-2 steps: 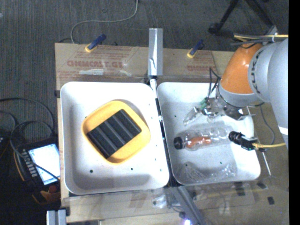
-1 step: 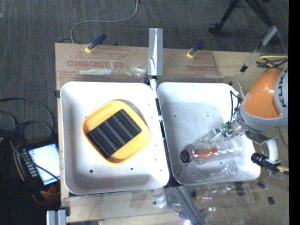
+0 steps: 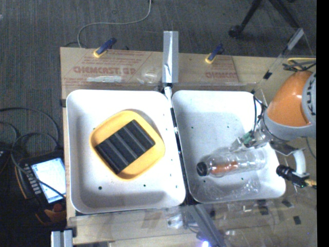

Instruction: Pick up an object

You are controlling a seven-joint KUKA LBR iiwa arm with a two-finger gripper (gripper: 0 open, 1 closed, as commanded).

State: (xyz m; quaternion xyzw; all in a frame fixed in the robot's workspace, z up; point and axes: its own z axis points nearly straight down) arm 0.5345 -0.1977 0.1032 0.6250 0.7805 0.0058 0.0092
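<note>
Two shallow white bins are sitting side by side on a worktop (image 3: 72,76), seen from above at a slant. The left bin (image 3: 82,112) is holding a yellow pad (image 3: 105,127) with a black ribbed insert (image 3: 126,144), lying flat and turned at an angle, near the middle of the bin.

The right bin (image 3: 205,112) is holding a clear bottle (image 3: 234,163) lying on its side in the near half of the bin. Its dark cap (image 3: 202,168) is pointing toward the divider between the bins, and something orange-brown is showing through its neck end. The bottle's far end is lying close to the bin's right wall.

The arm (image 3: 293,109) is reaching in from the right, its orange band showing large at the edge. The tool (image 3: 252,138) is hanging over the right part of the right bin, just above and beside the bottle's far end. It is too blurred and small here to tell how it is set, or whether it is touching the bottle.

Behind the bins, cardboard printed with red lettering is lying on the worktop, with two blue and yellow clamps (image 3: 105,47) along its far edge and a grey upright bar (image 3: 170,55) between the bins. A lit tablet (image 3: 46,176) is lying on the floor to the left.
</note>
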